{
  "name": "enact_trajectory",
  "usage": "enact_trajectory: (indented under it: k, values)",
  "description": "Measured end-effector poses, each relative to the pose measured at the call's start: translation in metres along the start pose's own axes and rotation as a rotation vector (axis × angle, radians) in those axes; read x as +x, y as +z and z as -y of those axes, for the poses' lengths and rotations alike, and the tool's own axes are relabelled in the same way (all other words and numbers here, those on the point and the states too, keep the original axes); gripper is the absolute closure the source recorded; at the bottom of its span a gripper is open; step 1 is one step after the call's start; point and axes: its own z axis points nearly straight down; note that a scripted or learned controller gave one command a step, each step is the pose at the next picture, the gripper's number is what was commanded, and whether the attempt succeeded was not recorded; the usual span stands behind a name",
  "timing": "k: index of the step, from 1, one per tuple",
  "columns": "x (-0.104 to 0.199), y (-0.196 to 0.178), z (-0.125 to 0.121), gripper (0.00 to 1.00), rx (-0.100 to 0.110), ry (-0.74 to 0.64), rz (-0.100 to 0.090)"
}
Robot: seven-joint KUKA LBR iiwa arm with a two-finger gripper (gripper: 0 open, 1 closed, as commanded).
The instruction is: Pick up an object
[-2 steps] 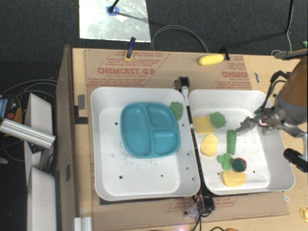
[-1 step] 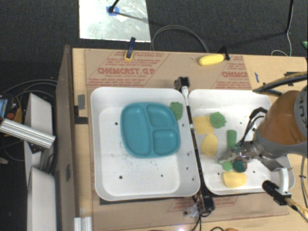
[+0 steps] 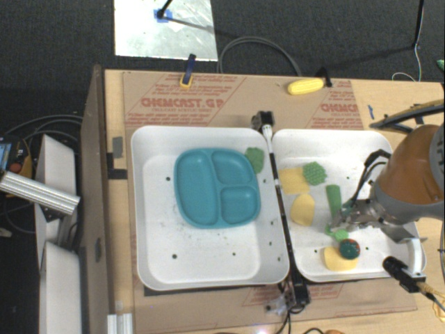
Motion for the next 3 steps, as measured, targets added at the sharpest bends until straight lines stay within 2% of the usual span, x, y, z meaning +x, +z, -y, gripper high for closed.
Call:
enact_trajectory:
  k: [1, 2, 3]
  values:
    - [0.098, -0.092, -0.030, 1.00, -0.004, -0.014, -0.004]
    - [0.091, -0.087, -0.027, 0.00, 0.006, -0.001, 0.000]
    - [0.034, -0.027, -0.030, 0.00, 0.011, 0.005, 0.002]
